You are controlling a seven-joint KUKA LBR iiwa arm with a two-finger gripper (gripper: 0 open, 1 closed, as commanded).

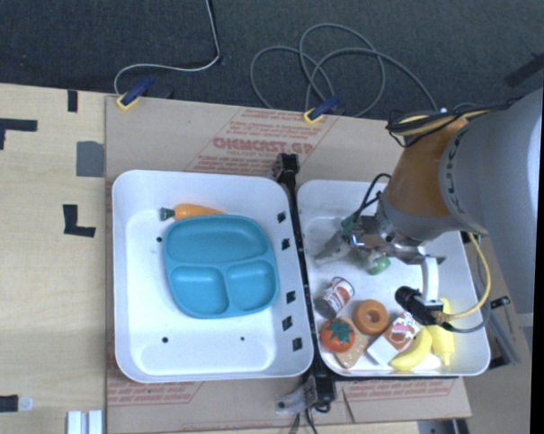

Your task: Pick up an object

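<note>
glossy ring donut (371, 316) beside smooth curved banana (421, 349).

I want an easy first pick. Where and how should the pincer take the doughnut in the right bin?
Likely from straight above, across the doughnut's ring. It lies flat with its hole up. The can and tomato crowd its left, a packet its right, so closing front-to-back looks safer.

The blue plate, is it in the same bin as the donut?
No, the blue plate lies in the left bin, and the donut lies in the right bin.
</note>
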